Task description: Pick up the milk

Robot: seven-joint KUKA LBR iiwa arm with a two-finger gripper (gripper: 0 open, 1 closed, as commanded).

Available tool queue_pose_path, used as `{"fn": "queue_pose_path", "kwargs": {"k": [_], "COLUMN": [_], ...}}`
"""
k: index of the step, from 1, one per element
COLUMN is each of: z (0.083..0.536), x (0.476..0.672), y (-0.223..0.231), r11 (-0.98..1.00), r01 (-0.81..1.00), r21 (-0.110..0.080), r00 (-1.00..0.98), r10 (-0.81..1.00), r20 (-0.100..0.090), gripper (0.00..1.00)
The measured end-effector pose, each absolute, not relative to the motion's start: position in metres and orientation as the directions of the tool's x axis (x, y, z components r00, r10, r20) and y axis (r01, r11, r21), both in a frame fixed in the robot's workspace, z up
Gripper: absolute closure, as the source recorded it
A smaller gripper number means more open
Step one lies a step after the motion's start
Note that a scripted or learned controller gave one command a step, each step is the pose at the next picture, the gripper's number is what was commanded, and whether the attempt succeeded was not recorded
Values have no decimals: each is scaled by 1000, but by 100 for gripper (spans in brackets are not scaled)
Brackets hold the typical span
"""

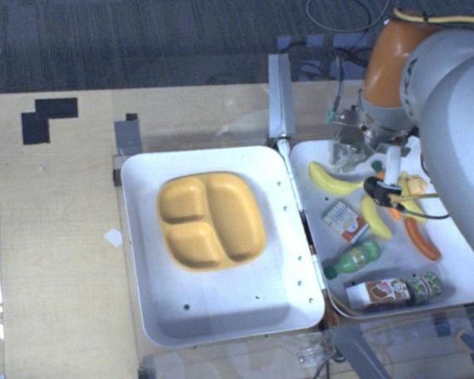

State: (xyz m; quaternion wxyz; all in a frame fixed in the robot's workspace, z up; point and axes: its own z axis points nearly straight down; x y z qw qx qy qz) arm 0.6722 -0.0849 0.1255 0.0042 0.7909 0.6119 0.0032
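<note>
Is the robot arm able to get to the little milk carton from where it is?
Probably yes. The milk carton lies uncovered in the right bin, with bananas beside it, not on top. The end effector is above the same bin, close by.

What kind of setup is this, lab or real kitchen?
Likely a robot lab pick-and-place bench, not a kitchen: two white bins fixed side by side on a wooden bench, a grey arm with trailing cables, and toy-like food such as a banana beside a yellow divided tray.
</note>
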Motion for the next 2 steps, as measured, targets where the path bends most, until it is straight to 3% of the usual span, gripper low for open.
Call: {"fn": "queue_pose_path", "kwargs": {"k": [1,2], "z": [187,221], "x": [670,620], "y": [-20,31], "r11": [-85,-130], "r01": [996,992], "r21": [8,5], "r00": [85,130], "r10": [996,992], "r20": [0,2], "gripper": [100,100]}}
